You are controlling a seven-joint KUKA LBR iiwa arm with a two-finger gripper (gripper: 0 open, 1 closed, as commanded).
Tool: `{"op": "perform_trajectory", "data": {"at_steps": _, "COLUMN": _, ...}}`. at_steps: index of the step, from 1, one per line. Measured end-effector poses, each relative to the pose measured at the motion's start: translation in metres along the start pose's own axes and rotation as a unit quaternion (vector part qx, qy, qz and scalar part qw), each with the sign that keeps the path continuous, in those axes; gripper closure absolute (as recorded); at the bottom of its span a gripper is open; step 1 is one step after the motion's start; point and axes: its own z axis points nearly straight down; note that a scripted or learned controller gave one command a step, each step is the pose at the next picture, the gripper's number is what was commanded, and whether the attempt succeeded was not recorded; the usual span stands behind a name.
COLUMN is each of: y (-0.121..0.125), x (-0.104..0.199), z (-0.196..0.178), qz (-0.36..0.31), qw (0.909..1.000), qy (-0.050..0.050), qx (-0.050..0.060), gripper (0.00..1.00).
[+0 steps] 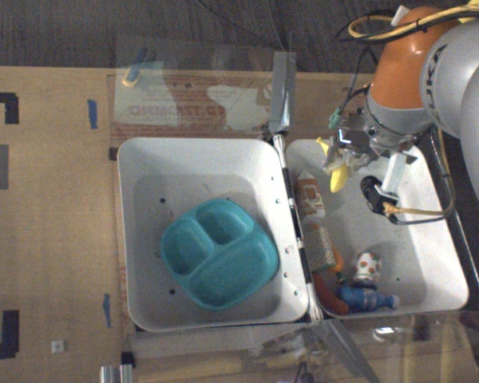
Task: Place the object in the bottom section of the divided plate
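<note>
A teal divided plate [218,253] lies in the left bin [144,174]; its large section faces the bin's front right and two small sections sit at the back. My gripper [336,163] hangs over the back left part of the right bin [431,246]. A yellow banana-like object [338,179] sticks out below its fingers, with a bit of yellow also above them, so it looks shut on that object. The object is lifted clear of the other items.
Along the right bin's left wall lie a brown packet [309,196], a striped item [319,242] and an orange piece [336,258]. A red sausage [329,294], a blue bottle [367,299] and a spotted cup [367,268] sit at the front. A black cable end [373,194] dangles beside the gripper.
</note>
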Motion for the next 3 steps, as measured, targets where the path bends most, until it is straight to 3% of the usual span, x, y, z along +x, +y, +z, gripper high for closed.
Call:
{"op": "perform_trajectory", "data": {"at_steps": 1, "y": -0.068, "x": 0.07, "z": 0.001, "qz": 0.013, "qw": 0.9999, "qy": 0.001, "qx": 0.001, "gripper": 1.0}}
{"op": "perform_trajectory", "data": {"at_steps": 2, "y": -0.138, "x": 0.107, "z": -0.001, "qz": -0.041, "qw": 0.9992, "qy": 0.001, "qx": 0.002, "gripper": 1.0}}
{"op": "perform_trajectory", "data": {"at_steps": 3, "y": -0.138, "x": 0.105, "z": -0.001, "qz": -0.039, "qw": 0.9992, "qy": 0.001, "qx": 0.001, "gripper": 0.0}}
